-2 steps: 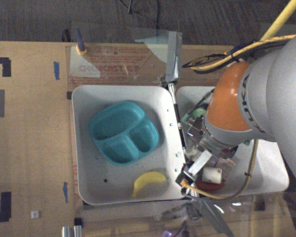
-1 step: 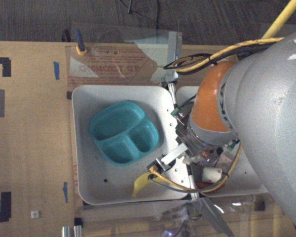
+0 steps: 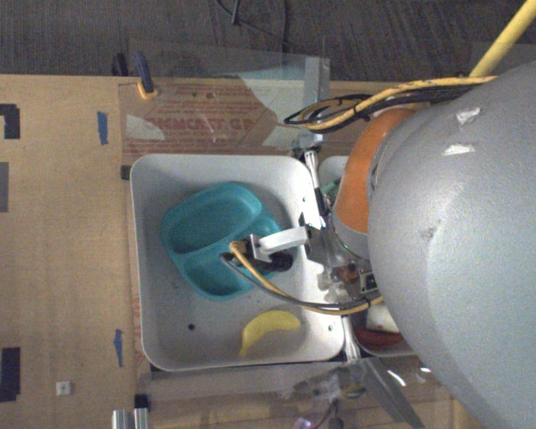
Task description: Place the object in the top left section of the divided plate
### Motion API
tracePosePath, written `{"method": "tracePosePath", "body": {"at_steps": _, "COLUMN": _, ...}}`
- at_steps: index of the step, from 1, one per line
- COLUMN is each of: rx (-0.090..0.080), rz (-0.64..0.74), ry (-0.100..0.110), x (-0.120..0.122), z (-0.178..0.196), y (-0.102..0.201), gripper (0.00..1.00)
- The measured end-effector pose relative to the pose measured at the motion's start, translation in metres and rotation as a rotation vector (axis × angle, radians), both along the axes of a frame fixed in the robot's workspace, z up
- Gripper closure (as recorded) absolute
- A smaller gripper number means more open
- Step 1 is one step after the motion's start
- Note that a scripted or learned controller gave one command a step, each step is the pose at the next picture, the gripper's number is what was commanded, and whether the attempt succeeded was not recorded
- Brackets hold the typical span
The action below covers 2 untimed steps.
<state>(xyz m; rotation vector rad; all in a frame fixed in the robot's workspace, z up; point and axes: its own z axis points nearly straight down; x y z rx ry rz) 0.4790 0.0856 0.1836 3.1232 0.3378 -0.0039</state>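
A teal divided plate [image 3: 210, 235] lies in the left white bin [image 3: 161, 329], toward its upper left. A yellow banana-shaped object [image 3: 268, 329] rests on the bin floor below the plate, near the front wall. My gripper [image 3: 338, 273] hangs at the bin's right wall, just right of the plate and above the banana. The grey arm and its orange band cover most of it. I see nothing held in it.
The big grey arm covers most of the right bin. A dark red object [image 3: 380, 336] and a bit of something green [image 3: 330, 188] peek out beside the arm there. A clear plastic sheet [image 3: 223, 105] lies behind the left bin.
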Motion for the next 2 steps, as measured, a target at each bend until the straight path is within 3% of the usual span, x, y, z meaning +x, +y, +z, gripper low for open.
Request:
{"method": "tracePosePath", "body": {"at_steps": 1, "rx": 0.001, "rz": -0.009, "ry": -0.002, "x": 0.0, "z": -0.014, "y": 0.077, "gripper": 1.0}}
{"method": "tracePosePath", "body": {"at_steps": 2, "rx": 0.002, "rz": 0.097, "ry": 0.004, "x": -0.001, "z": 0.001, "y": -0.046, "gripper": 1.0}}
